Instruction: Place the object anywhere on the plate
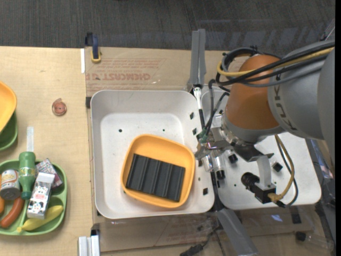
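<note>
The grey arm point(303, 97) comes in from the right and bends down. Immediately above the wrist is its orange band point(253, 100). The gripper point(209, 156) hangs low at the end, with wires looping around the arm

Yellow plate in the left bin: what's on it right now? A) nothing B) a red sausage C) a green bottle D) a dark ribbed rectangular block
D: the yellow plate in the left bin carries a dark ribbed rectangular block lying flat across its middle, while the gripper sits over the divide between the two bins.
</note>
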Robot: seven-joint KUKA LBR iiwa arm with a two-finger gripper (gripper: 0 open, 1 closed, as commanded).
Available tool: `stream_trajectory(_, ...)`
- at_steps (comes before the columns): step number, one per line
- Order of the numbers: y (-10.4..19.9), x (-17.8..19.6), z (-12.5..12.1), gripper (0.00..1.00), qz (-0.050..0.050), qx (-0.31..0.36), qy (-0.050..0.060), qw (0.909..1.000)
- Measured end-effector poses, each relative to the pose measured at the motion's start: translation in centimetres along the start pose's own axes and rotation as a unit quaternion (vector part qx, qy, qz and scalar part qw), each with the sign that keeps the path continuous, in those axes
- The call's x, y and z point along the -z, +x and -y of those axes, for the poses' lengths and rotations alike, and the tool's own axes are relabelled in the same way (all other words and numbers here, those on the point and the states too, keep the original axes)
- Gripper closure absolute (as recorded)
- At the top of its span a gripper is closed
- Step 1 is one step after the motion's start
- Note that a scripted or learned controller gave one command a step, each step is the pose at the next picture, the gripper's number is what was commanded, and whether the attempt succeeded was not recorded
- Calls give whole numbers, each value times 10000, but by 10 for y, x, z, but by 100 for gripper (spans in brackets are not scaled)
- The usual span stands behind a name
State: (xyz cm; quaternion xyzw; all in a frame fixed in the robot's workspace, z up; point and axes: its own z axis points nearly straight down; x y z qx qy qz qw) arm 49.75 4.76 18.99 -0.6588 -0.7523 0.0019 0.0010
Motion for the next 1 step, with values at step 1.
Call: stream_trajectory(1, 0, 0, 0, 0, 1, -5, -2, 10000)
